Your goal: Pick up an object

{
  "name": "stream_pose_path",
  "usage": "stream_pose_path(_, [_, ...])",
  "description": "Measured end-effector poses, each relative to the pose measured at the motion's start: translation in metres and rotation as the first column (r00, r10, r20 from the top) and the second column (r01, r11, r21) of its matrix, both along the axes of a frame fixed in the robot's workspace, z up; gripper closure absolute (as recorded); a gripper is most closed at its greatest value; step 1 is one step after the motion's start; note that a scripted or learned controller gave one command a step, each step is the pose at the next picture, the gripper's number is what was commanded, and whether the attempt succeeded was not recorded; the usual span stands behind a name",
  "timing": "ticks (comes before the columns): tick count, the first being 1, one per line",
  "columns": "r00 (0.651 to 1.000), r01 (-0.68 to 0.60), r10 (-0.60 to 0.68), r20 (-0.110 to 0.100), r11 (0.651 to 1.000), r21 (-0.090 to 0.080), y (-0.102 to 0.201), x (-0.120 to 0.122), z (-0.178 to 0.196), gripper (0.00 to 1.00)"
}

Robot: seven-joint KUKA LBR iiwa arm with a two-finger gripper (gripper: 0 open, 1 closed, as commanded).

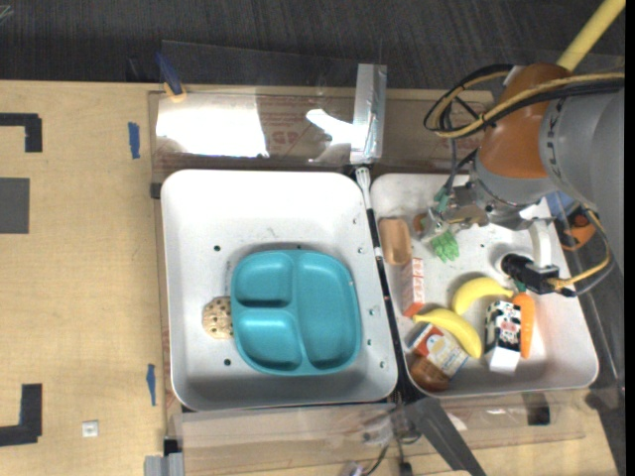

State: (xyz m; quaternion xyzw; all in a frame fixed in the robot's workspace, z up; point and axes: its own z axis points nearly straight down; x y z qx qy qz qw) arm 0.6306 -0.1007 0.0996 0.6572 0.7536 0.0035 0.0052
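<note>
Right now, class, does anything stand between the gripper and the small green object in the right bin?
Nothing visible does. The gripper hangs directly above the green object near the back of the right bin, with bare white floor between them. The bananas lie nearer the front, and the brown piece sits beside the left wall, both off that line.
</note>
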Motion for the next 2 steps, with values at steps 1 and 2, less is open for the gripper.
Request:
stream_pose_path(1, [0.984,0.176,-0.176,-0.006,0.984,0.004,0.069,0.038,0.089,1.00])
stream_pose_path(2, [0.983,0.182,-0.182,-0.011,0.983,0.002,0.080,-0.023,0.106,1.00])
